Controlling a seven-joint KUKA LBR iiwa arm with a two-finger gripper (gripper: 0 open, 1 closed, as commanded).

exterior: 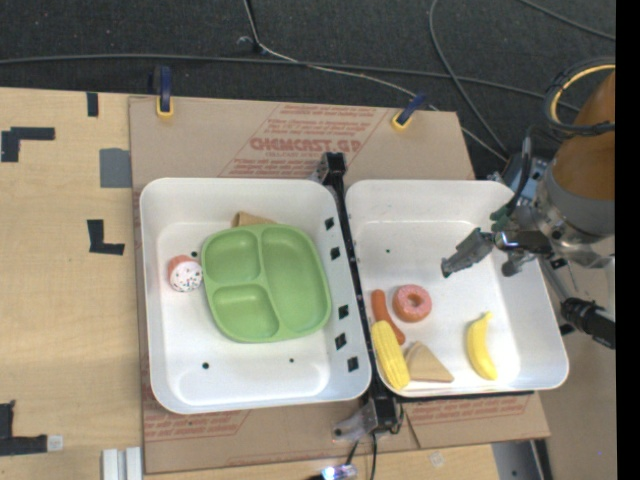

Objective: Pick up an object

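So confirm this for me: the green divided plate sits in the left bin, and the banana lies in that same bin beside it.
Wrong on the banana. The camera view shows the green divided plate in the left bin, but the banana lies in the right bin, near its lower right corner, along with the corn and the donut.

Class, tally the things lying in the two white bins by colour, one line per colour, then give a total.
Green: 1, the divided plate
Yellow: 2, the corn cob and banana
Pink: 1, the doughnut
Orange: 1, the carrot
Tan: 2, the wedge and the piece behind the plate
White speckled: 1, the ball
Total: 8
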